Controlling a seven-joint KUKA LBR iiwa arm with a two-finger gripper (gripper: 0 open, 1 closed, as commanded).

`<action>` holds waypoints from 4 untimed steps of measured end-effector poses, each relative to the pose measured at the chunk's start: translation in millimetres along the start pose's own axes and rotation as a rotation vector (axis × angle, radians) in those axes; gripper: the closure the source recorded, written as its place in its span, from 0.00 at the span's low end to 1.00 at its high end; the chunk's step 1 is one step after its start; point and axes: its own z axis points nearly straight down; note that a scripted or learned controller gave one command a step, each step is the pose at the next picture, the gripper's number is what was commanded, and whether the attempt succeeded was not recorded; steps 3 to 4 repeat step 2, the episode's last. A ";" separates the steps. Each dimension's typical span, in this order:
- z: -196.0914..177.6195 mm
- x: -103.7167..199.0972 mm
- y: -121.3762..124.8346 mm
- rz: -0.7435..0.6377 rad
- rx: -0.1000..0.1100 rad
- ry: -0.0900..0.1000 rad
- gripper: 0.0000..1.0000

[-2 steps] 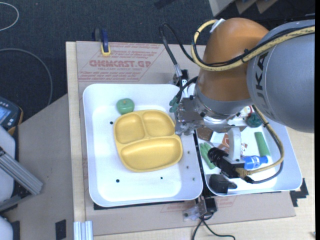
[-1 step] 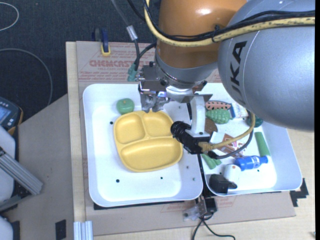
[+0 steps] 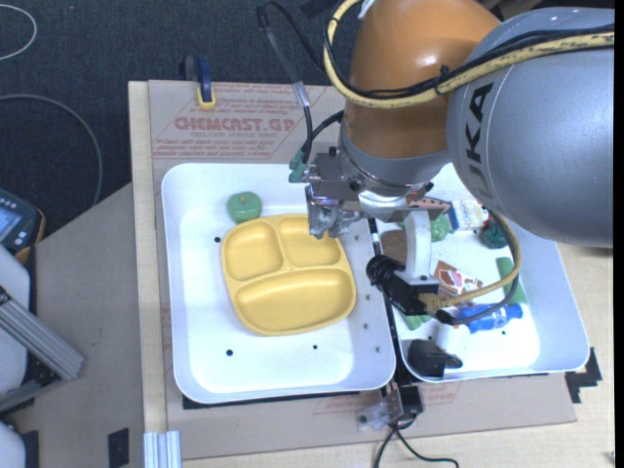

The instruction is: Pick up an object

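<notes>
My gripper (image 3: 325, 220) hangs low over the far right corner of a yellow divided plate (image 3: 289, 274) in the left bin (image 3: 195, 291). The big orange and grey wrist covers most of it from above, so the fingers are hard to read and nothing is seen held between them. A small green round object (image 3: 245, 205) lies just behind the plate's far left edge. The right bin (image 3: 556, 330) holds several small items, among them a blue object (image 3: 489, 316), a green piece (image 3: 441, 228) and a small printed packet (image 3: 456, 279).
A black cable (image 3: 292, 76) loops from the wrist over the far side of the bench. A blue clamp (image 3: 204, 78) sits at the cardboard's far left edge. The arm covers much of the right bin. Bare white floor lies in front of the plate in the left bin.
</notes>
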 end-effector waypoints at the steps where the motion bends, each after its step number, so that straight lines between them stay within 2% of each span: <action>1: 9.8 63.7 -38.8 -0.012 -0.001 0.003 1.00; 2: 136.4 70.5 40.5 -0.003 -0.002 -0.001 1.00; 4: 136.4 70.5 40.5 -0.003 -0.002 -0.001 1.00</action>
